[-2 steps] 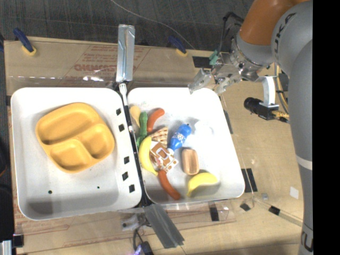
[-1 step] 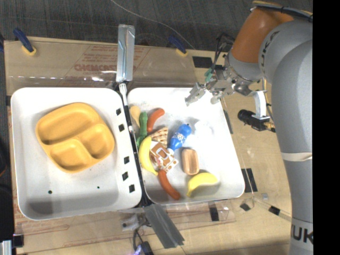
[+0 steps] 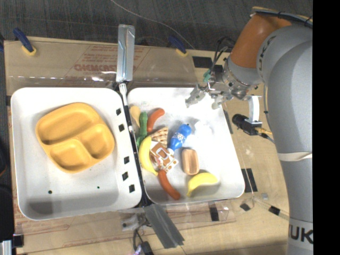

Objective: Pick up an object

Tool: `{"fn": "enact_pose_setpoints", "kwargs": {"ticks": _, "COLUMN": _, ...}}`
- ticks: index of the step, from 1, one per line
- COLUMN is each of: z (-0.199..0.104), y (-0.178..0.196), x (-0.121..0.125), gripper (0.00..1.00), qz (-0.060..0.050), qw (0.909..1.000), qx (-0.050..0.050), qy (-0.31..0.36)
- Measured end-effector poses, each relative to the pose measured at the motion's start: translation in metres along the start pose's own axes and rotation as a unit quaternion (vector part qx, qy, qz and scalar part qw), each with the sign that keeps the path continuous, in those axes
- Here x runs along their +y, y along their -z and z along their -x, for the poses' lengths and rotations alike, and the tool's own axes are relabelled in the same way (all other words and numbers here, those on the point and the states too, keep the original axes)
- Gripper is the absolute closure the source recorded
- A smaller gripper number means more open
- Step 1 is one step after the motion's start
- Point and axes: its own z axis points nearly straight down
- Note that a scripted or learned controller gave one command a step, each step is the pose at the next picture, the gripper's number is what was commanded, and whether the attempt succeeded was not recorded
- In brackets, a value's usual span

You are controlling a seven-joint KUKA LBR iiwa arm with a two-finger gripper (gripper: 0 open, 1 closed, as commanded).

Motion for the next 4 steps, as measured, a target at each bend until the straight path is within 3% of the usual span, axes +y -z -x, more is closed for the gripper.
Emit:
{"fn": "enact_pose_setpoints", "kwargs": {"ticks": 1, "z": -0.013, "y": -0.084, "x": -0.055, "gripper": 0.0, "qz": 0.001, "qw": 0.9991, "qx": 0.0, "qy": -0.042}}
{"fn": "enact_pose_setpoints", "kwargs": {"ticks": 2, "z": -0.032, "y": -0.085, "x": -0.126, "gripper": 0.0, "qz": 0.001, "qw": 0.9969, "qx": 0.0, "qy": -0.079}}
{"fn": "enact_pose_setpoints", "kwargs": {"ticks": 3, "z": -0.032, "y": -0.085, "x": -0.125, "gripper": 0.0, "qz": 0.001, "qw": 0.9969, "qx": 0.0, "qy": -0.079}}
{"fn": "enact_pose_setpoints", "kwargs": {"ticks": 4, "z": -0.042, "y": -0.085, "x": -0.148, "gripper": 0.0, "qz": 0.002, "qw": 0.9998, "qx": 0.0, "qy": 0.019}}
